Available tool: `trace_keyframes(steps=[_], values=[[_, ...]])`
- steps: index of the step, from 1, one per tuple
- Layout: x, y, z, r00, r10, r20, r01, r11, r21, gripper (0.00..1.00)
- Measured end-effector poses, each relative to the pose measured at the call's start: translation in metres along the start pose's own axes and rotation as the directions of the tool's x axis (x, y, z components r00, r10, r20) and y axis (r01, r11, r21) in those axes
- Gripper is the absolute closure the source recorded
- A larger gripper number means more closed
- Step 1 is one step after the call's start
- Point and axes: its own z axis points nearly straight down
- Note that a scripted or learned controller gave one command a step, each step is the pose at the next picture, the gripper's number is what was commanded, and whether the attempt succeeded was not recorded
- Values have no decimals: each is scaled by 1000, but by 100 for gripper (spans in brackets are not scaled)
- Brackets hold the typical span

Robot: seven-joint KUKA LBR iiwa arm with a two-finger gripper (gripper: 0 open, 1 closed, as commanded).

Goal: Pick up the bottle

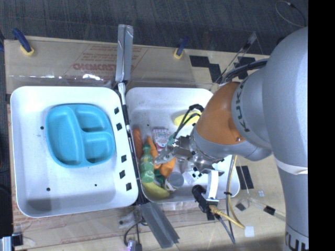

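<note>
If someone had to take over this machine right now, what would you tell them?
Gripper: low in the right bin, over the pile; whether it grips anything cannot be told.
Bottle: green, lying along the right bin's left wall among toy food, beside a carrot and a banana.
Left bin: holds a blue tray.
Done: arm has reached the pile.
Left: grip and lift the bottle.

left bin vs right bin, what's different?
The left bin bears one blue divided tray, lying flat; the right bin holds a jumble of small items along its left side. The arm hangs over the right bin, not the left bin. Both are shallow and white.
</note>
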Motion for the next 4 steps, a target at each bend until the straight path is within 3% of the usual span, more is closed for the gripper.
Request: trace_keyframes(steps=[1, 2, 3, 4], values=[[33, 63, -57, 1000, 22, 0, -22, 1000, -3, 0], [46, -16, -56, 997, 77, 0, -77, 997, 0, 0], [-8, 69, -138, 991, 131, -1, -131, 991, -3, 0], [-5, 93, -186, 965, 261, -1, -261, 965, -2, 0]])
